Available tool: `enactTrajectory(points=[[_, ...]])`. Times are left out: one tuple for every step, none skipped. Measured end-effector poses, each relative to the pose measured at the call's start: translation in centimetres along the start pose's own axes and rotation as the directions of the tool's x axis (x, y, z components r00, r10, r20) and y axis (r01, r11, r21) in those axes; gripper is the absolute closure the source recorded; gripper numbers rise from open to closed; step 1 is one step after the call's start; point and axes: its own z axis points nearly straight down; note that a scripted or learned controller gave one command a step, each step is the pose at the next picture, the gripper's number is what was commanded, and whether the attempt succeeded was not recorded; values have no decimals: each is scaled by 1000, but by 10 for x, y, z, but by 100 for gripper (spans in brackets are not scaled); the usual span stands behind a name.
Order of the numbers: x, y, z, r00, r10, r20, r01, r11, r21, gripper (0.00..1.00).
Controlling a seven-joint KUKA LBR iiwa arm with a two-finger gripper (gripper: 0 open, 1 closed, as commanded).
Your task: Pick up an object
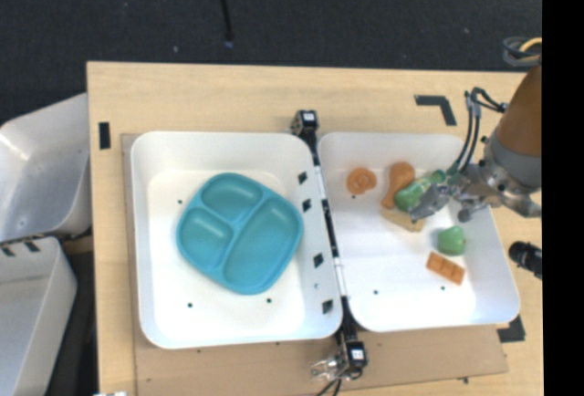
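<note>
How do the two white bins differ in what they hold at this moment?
The left bin holds one large thing, a blue divided plate lying flat near its middle; the right bin holds several small pieces, orange, tan and green, clustered in its upper half. The arm's tool is over the right bin, at the green pieces, while the left bin has no arm above it. Both are shallow, white and rounded at the corners.

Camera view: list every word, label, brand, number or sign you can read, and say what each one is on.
None can be read.
The blue divided plate in the left bin is plain.
The toy foods in the right bin bear no print.
Black angle marks on the bench are shapes, not letters.
The arm's gripper shows no legible label.
</note>
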Motion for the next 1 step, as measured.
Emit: enactTrajectory(points=[[0,3,-7,1000,-4,3,4,1000,-13,0]])
